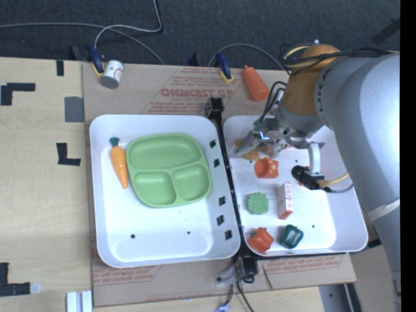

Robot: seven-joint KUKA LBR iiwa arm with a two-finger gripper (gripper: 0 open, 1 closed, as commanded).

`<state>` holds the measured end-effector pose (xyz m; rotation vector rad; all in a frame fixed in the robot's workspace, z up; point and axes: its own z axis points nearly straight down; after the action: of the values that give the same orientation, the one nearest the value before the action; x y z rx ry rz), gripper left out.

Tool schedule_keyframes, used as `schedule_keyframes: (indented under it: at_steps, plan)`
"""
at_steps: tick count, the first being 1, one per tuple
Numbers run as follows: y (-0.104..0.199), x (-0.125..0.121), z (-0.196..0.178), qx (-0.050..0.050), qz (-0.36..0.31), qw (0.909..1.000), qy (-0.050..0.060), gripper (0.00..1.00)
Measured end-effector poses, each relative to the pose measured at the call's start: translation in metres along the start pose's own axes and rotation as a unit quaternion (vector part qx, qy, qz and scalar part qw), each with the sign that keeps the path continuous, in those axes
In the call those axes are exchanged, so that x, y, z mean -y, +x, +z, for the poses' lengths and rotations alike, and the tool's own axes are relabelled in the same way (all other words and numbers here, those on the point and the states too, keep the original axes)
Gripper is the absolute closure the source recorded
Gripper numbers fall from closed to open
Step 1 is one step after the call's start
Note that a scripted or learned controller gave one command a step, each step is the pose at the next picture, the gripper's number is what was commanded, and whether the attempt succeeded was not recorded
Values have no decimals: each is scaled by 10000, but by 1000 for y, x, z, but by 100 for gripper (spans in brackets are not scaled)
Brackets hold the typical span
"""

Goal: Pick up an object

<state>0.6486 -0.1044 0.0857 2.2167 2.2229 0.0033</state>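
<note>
Hand [260, 143] low in right bin [338, 229], orange toy [266, 168] beside (touching unclear)

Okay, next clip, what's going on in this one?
A grey robot arm reaches in from the right, its hand low in the back left part of the right bin, just above a small orange-red object. Nothing visibly sits in the hand. Also in that bin: a green bumpy round piece, a small red-and-white box, another orange-red item and a dark green one. The left bin holds a green divided plate with a toy carrot beside it.
</note>
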Motion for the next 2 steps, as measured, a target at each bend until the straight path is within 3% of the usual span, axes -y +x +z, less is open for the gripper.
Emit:
schedule_keyframes:
  at_steps: [1, 2]
  plan:
    - [-16, -15, 3, -59, 21, 9998, 166, 0]
    - [-10, -15, 3, -1, 39, 9999, 140, 0]
